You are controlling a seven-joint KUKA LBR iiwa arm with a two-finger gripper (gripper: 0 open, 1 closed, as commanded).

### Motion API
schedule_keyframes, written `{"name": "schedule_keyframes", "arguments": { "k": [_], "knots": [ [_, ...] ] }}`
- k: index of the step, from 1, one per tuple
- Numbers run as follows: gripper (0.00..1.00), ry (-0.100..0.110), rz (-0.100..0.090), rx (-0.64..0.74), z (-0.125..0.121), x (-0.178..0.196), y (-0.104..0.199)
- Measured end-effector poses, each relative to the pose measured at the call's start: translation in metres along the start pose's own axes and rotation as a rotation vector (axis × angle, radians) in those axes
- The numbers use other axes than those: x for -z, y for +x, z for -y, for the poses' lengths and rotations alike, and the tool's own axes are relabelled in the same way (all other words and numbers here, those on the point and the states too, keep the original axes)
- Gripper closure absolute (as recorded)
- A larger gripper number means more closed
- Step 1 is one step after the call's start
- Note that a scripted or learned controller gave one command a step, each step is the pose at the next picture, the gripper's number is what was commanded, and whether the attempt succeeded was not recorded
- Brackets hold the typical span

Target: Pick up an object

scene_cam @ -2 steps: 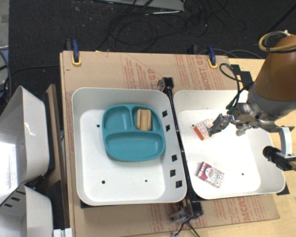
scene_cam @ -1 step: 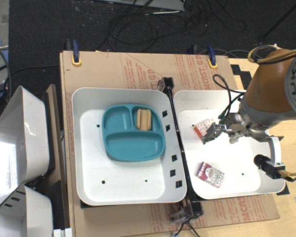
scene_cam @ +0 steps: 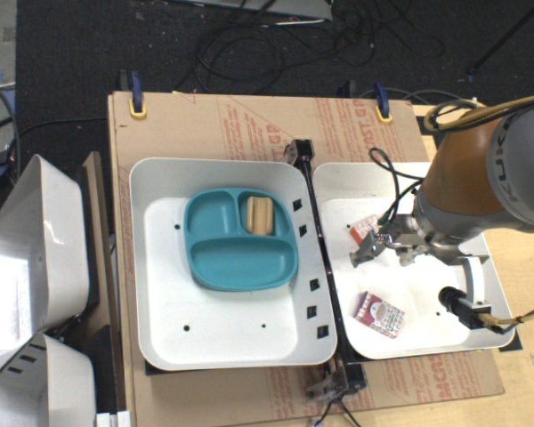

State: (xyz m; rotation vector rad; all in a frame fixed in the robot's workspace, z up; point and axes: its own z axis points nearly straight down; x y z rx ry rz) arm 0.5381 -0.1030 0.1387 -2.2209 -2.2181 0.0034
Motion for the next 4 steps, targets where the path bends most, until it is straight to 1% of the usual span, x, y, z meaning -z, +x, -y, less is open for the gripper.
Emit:
{"name": "schedule_keyframes", "arguments": {
  "k": [1,2,3,4],
  "knots": [
    [0.00,0.001,0.000,0.000,0.001,-0.049,0.001],
    [1.00,-0.002,0.000,-0.002,0.000,-0.037,0.001],
    [1.00,-0.006,0.001,0.003,-0.001,0.025,-0.003],
    [1.00,-0.007,0.002,0.004,-0.010,0.083,-0.005]
  ]
}}
